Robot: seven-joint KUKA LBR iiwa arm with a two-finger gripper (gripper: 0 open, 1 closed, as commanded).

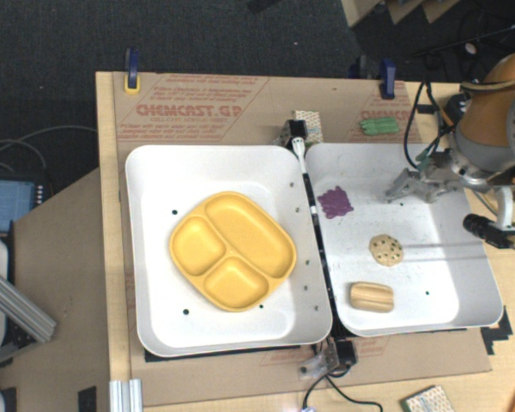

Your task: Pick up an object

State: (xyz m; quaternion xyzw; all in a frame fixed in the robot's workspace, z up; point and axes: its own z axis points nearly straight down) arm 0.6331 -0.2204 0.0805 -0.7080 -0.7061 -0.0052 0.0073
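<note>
In the right bin (472, 312) lie a purple, grape-like piece (335, 202) at the upper left, a round speckled cookie (385, 249) in the middle and a tan bread roll (372, 296) near the front. My gripper (422, 189) hangs over the bin's upper right part, right of the purple piece and above the cookie. It is open, its fingers are spread, and nothing is between them. The grey arm with its orange band (498, 75) reaches in from the right.
The left bin (146, 256) holds a yellow plate (232, 250) with three compartments. A green object (379, 127) lies on the bench behind the right bin. Black cables (412, 136) hang beside the arm. A ridge (313, 230) divides the two bins.
</note>
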